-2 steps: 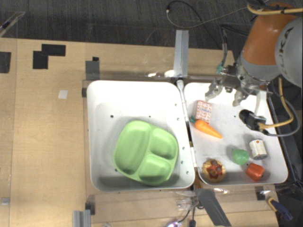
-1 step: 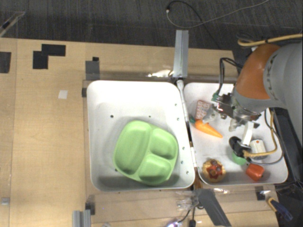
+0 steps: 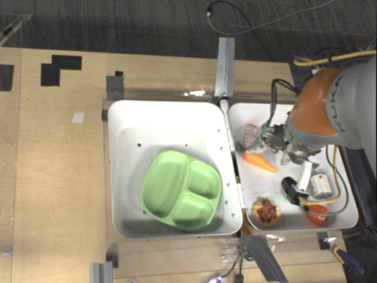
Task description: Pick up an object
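Camera view: I've got the gripper (image 3: 293, 152) low in the right bin (image 3: 347, 217) w/ the orange carrot (image 3: 260, 161) just beside it, can't tell its grip state, so approx. approach step; next I'd centre over carrot & close.

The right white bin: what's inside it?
In the right white bin: an orange carrot-shaped toy, a round dark red-and-yellow object, a small red piece. The grey arm hides the rest.
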Robot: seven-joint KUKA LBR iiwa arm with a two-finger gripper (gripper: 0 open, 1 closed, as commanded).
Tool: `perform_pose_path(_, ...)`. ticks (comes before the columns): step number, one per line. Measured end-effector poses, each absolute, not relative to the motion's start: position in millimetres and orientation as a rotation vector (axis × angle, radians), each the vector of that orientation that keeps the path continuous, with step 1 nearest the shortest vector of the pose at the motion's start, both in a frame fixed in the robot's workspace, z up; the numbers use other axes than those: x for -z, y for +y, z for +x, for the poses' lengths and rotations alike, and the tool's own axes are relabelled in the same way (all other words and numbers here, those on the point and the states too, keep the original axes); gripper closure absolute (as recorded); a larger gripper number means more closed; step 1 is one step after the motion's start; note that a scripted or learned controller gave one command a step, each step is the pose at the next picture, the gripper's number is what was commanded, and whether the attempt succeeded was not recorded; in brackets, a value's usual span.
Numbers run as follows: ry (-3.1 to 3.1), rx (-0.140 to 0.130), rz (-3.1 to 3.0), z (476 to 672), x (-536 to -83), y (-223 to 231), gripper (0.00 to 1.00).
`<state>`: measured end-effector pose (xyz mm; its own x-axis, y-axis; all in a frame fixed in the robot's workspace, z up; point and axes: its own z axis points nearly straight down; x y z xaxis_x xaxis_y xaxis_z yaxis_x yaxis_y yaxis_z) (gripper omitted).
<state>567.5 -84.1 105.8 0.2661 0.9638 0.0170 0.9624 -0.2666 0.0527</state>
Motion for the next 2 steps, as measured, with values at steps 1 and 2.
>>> perform_pose_path(1, 1.686, -0.004, 2.648, 625.0, -147, -100, 0.00)
perform_pose_path(2, 1.575, -0.033, 2.701, 605.7, -96, -85, 0.00)
